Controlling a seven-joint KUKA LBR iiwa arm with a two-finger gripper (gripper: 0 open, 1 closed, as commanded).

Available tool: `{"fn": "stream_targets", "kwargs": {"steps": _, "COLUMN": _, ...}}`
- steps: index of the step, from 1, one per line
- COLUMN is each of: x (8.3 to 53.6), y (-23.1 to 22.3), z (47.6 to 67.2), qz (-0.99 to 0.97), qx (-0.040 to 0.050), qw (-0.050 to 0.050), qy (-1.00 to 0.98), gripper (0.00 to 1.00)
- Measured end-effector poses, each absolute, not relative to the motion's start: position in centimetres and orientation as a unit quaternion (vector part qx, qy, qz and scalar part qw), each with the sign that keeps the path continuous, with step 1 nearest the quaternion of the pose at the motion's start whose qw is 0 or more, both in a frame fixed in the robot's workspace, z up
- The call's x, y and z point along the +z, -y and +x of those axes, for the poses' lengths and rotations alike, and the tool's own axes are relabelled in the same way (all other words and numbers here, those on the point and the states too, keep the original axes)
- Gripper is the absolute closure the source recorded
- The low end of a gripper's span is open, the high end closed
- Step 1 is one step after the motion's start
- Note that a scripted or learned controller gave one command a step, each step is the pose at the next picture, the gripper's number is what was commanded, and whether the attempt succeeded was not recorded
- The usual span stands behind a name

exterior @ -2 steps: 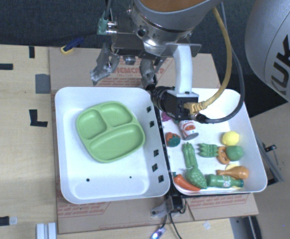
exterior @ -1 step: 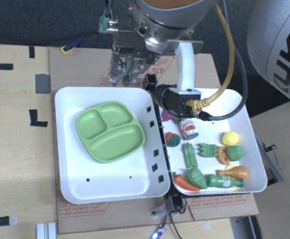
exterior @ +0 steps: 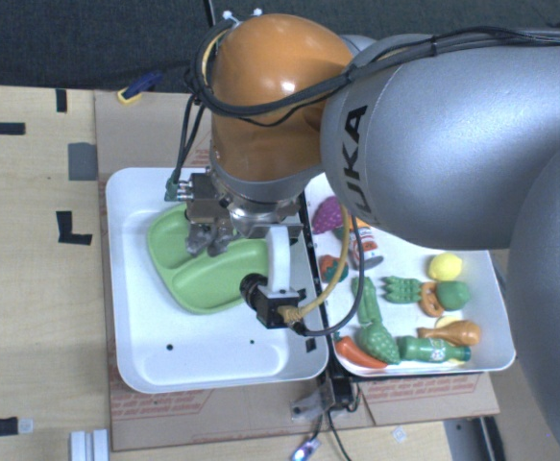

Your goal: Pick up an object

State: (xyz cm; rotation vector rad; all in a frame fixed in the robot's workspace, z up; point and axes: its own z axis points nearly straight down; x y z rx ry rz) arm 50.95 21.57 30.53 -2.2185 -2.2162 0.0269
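Two shallow white bins sit side by side on your bench. The left bin (exterior: 140, 344) holds a light green plastic dish with a divided, rounded shape (exterior: 203, 272), lying toward the upper middle of that bin. The right bin (exterior: 496, 301) holds the pile of small toys.

Your grey arm with the orange band (exterior: 270, 84) reaches in from the right and hangs over the inner edge of the left bin, covering the top of the green dish. The gripper (exterior: 207, 238) is low over the dish, just at its upper rim; whether it is clenched or released you cannot tell from this angle, since the wrist hides most of it. Nothing visibly sits in its grasp.

In the right bin you can see a purple grape-like toy (exterior: 328, 214) near the arm, a yellow ball (exterior: 445, 265) toward the far right, and a green round piece on an orange base (exterior: 450, 296) just below it. A green fork-shaped toy (exterior: 401, 289) lies beside those. Along the lower edge lie a green bottle-like toy (exterior: 433, 351), an orange carrot-like piece (exterior: 354, 353) and a tan drumstick-shaped toy (exterior: 457, 331), close together.

Black cables (exterior: 304, 286) trail from the wrist down across the seam between the bins.
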Motion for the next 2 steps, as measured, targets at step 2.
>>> {"fn": "stream_targets", "kwargs": {"steps": 2, "x": 40.8, "y": -16.1, "z": 48.2, "qz": -0.709, "qx": 0.0028, "qw": 0.001, "qy": 0.706, "gripper": 1.00}}
